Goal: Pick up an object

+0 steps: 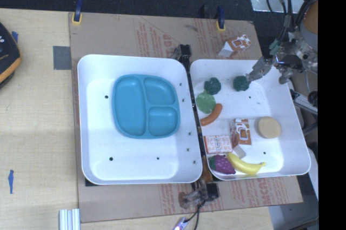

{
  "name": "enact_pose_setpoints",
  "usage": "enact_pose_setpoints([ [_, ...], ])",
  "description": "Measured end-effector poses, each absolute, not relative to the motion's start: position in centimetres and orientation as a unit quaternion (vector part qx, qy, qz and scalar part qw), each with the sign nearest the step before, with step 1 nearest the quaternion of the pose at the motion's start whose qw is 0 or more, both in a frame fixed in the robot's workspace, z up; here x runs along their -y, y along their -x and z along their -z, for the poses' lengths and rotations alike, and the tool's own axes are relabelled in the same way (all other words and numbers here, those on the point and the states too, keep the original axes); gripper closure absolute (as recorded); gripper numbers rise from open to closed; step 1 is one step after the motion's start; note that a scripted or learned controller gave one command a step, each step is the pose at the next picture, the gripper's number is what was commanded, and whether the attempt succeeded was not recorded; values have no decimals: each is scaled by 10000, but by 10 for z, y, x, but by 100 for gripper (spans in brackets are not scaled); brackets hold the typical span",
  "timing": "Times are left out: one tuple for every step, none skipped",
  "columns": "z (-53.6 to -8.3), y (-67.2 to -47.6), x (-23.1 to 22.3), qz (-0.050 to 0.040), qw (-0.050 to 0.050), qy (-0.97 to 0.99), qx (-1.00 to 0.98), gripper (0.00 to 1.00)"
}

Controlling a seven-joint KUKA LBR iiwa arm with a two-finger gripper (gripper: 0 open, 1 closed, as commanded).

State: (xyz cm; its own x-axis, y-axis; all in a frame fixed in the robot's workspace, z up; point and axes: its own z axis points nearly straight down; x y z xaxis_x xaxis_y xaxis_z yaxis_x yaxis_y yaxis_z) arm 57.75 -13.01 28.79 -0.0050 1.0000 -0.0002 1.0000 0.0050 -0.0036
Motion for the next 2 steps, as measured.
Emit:
enact_pose_setpoints([
  [-200,-647,192,-30,14,7058,7084,0],
  [-90,-655,211,-24,23,7056,7086,0],
])
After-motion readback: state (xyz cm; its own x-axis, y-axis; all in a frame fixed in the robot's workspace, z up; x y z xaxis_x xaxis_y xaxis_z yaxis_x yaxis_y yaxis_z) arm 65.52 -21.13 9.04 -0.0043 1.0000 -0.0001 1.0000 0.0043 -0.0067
